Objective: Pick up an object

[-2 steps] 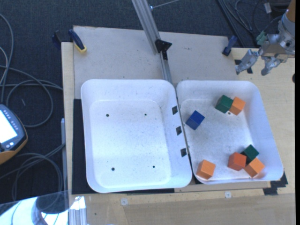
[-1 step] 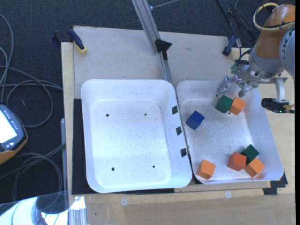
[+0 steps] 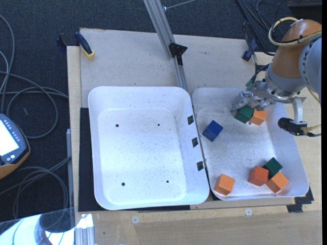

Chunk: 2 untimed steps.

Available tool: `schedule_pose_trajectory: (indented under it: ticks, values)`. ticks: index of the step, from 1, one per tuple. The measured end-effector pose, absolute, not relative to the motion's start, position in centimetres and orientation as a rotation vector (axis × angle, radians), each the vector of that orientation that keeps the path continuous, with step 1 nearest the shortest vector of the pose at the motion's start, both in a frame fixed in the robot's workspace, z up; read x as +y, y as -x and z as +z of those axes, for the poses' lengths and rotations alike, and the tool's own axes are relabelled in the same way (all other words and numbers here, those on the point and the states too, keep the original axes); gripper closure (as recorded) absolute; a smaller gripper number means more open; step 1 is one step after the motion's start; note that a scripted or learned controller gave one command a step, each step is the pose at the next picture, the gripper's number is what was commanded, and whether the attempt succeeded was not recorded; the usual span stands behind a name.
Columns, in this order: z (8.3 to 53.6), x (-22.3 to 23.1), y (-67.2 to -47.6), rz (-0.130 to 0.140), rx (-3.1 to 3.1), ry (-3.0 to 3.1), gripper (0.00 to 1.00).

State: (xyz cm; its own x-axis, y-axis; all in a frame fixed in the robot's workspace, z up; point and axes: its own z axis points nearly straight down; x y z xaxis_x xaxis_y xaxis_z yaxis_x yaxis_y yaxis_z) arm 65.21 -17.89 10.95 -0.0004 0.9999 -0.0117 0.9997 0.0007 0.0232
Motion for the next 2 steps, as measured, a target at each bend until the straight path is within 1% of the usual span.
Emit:
schedule_pose_trajectory:
  ticks: [1,2]
  values:
    - [12.2,-17.9,-65.4,0.018,2.203,-2.203,1.0]
    - [11.3,-9.4,-64.9,0.001,2.235,-2.217,1.0]
